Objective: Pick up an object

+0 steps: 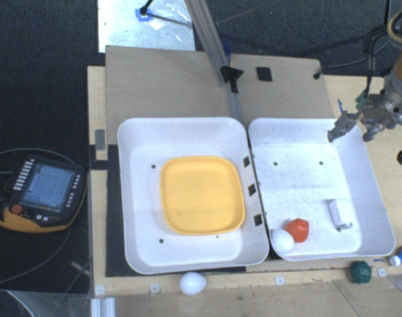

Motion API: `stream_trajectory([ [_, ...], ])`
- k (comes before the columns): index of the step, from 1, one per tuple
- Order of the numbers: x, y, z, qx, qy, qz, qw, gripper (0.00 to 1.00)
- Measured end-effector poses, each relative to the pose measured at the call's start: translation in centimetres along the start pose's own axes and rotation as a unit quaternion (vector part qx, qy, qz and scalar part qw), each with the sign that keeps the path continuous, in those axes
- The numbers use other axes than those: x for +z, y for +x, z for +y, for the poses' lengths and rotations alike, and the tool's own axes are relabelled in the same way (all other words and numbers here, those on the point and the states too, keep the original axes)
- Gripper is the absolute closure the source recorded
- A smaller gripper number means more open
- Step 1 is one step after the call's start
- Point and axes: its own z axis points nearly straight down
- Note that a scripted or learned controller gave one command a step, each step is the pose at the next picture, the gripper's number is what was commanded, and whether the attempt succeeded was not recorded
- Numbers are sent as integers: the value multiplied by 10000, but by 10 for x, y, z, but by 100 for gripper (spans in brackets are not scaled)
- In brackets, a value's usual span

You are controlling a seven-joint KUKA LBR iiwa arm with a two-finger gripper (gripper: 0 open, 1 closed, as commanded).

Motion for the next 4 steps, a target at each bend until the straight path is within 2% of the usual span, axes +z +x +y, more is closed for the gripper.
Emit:
stream_trajectory([
  [1,42,0,4,1,15,3,10000,0],
  [2,104,1,7,1,24,5,10000,0],
  [3,151,-1,14,-1,18,4,10000,0],
  [4,137,-2,15,-4,-10,-4,10000,100],
])
